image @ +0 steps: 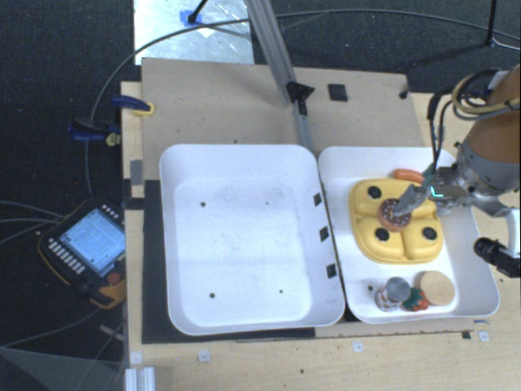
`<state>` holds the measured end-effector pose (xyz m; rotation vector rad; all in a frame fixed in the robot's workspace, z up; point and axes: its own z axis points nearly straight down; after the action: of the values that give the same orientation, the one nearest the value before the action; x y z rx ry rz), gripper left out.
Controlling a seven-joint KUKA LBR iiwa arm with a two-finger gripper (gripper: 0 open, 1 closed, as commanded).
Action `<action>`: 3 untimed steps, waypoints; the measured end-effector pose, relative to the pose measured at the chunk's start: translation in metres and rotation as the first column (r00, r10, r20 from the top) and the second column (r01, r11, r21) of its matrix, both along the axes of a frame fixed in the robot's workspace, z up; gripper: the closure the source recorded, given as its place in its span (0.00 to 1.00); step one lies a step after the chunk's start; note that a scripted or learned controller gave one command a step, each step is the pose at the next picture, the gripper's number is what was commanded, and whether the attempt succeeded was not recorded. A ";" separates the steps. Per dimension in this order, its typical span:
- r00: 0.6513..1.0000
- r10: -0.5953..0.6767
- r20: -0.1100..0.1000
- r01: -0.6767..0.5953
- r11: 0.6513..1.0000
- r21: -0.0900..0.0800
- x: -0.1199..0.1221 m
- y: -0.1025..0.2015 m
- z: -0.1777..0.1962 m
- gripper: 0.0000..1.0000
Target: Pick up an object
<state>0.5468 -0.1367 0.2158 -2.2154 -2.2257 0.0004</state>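
Worktop (244, 104): tan board, carries 2 shallow white bins side by side. Left bin (175, 300) is the bigger patch of white, a few dark dots on its floor. Right bin (480, 296) holds all the objects.

Arm (492, 149) comes in from the right edge, grey with an orange band, cables looped above it, reaching down over the right bin.

Yellow tray-like object (378, 239): rounded, lumpy, 4 dark dots near its corners, sits in the middle of the right bin. Biggest object there.

Tool (404, 206): low over the centre of the yellow object, just above or touching a small round brownish doughnut-like piece (394, 215) that lies on top of the yellow object. Cannot tell how far the tool is open or whether it has hold of anything; its tip is blurred against the brown piece.

Tan round disc (437, 287): near the bin's front right corner. Grey-topped small item (396, 290) just beside it to the left, with a red and green bit (416, 302) between them. Orange-red strip (407, 174) lies just behind the yellow object.

Handheld pendant (85, 247) with lit screen lies on the floor left of the worktop.
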 end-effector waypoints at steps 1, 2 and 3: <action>1.000 0.000 0.002 0.000 1.000 0.000 0.001 0.000 0.001 0.00; 1.000 -0.003 -0.001 0.003 1.000 -0.001 0.007 -0.008 -0.049 0.00; 1.000 -0.004 0.004 0.004 1.000 0.002 0.005 -0.017 -0.092 0.00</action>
<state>0.5523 -0.1533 0.1239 -2.2214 -2.2218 -0.0059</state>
